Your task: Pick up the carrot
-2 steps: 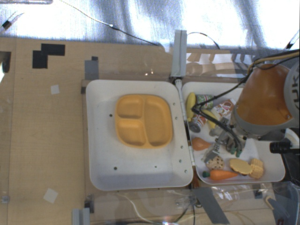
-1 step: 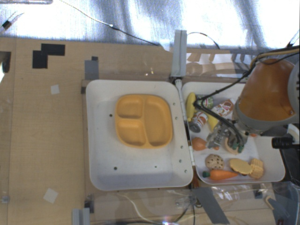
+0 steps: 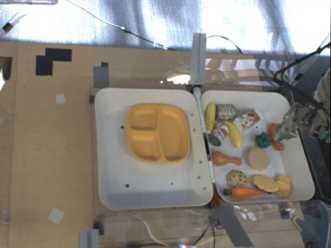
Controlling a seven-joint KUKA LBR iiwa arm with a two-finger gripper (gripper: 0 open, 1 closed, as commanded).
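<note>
The carrot [image 3: 246, 192] lay at the near edge of the right bin [image 3: 305, 182], just beside a cookie [image 3: 236, 178] and crackers [image 3: 274, 184]. The hand [image 3: 284, 133] hovered at the bin's right side, well apart from it; whether spread or pressed together, I could not tell.

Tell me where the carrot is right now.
The carrot lies at the right bin's front edge, below the cookie and left of the toast.

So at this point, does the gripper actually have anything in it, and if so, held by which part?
Cannot be told. The gripper sits low at the right bin's right side, over a small orange-red piece. The orange toy carrot lies untouched near the front edge.
</note>
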